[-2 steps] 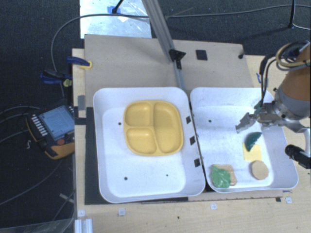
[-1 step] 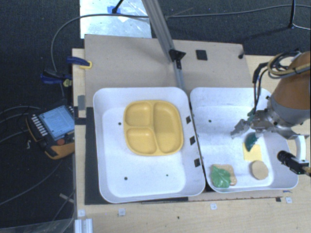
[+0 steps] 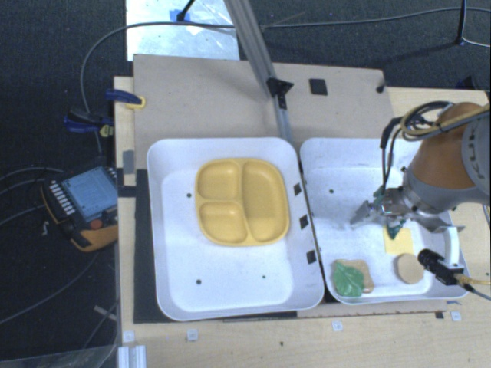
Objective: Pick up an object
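Two white bins, as we see them.
Left bin (image 3: 173, 274) holds a yellow divided plate (image 3: 242, 200); right bin (image 3: 322, 159) holds green toy (image 3: 349, 278), tan disc (image 3: 409, 268), yellow piece (image 3: 398, 242); gripper (image 3: 393, 219) grip state we cannot tell.

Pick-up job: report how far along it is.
Done: the arm has the tool low in the right bin, over the yellow slice. In hand: nothing visibly held. Left: grasp and lift; green item and tan round piece lie untouched.
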`<state>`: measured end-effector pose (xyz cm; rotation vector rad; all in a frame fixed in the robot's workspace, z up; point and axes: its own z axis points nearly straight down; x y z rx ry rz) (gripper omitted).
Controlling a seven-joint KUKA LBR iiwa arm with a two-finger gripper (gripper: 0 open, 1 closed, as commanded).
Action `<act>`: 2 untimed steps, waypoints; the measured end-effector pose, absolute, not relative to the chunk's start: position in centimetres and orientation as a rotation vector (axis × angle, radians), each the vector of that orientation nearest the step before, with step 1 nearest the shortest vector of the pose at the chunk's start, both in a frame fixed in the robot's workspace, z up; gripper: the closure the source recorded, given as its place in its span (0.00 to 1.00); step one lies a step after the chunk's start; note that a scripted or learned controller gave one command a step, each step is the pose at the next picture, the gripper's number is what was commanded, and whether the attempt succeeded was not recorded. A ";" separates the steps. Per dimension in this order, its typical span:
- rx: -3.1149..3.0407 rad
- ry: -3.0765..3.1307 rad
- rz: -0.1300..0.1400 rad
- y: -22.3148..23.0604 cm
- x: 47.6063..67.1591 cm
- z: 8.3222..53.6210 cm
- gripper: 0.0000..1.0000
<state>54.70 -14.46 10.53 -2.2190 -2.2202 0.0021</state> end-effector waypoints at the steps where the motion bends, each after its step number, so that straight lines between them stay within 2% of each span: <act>1: -2.227 -2.229 -0.009 -14.5 55.1 8.8 0.00; 2: -2.233 -2.232 -0.010 -14.7 55.2 10.0 1.00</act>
